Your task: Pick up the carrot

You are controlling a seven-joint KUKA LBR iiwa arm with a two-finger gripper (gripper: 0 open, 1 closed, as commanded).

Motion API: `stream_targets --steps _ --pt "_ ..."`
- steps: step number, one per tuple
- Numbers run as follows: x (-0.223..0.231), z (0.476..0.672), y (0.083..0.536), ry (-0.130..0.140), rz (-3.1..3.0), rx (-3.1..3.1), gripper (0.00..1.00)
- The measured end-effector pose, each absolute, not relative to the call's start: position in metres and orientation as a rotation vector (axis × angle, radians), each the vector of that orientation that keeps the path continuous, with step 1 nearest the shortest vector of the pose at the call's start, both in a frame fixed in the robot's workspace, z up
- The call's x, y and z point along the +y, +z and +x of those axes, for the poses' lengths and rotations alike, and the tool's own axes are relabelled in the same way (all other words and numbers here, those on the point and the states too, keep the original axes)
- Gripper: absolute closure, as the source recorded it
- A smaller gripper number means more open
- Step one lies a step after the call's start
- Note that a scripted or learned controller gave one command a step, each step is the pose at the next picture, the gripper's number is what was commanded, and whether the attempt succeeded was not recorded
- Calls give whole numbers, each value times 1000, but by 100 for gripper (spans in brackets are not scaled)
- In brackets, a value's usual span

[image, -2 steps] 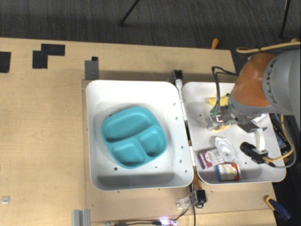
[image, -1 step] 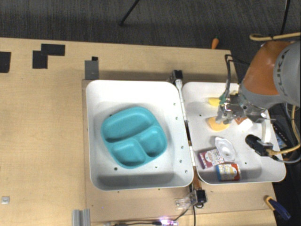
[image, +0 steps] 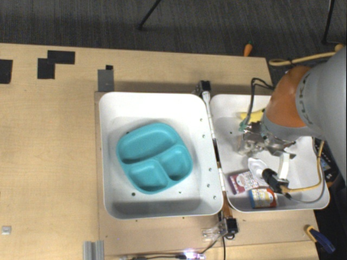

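My gripper [image: 252, 145] is low inside the right bin [image: 227, 110], near its middle, with the grey arm and its orange band [image: 284, 104] reaching in from the right. A yellow object [image: 255, 115] lies just behind the gripper, partly covered by the wrist. In front of the gripper are a pale crumpled piece [image: 257, 163], a purple packet [image: 242, 181] and a small can [image: 262, 198]. The arm hides the bin floor beneath it. I cannot make out anything orange at the gripper.
The left bin [image: 108, 145] holds a teal divided plate [image: 155, 157]. A small orange item [image: 248, 49] lies on the bench behind the bins. The wall between the two bins [image: 213, 145] runs just left of the gripper.
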State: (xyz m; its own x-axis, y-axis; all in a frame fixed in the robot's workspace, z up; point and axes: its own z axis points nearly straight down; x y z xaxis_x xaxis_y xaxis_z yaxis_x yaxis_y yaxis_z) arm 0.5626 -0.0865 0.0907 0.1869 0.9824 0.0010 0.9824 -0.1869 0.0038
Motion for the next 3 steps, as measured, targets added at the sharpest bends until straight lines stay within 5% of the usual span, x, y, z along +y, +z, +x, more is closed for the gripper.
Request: stream_targets --steps 1,2,3 --pt "-72 618 189 11 2207 2224 0" --pt "-98 624 122 -4 2280 2162 0" --pt "-92 612 149 5 2267 2170 0"
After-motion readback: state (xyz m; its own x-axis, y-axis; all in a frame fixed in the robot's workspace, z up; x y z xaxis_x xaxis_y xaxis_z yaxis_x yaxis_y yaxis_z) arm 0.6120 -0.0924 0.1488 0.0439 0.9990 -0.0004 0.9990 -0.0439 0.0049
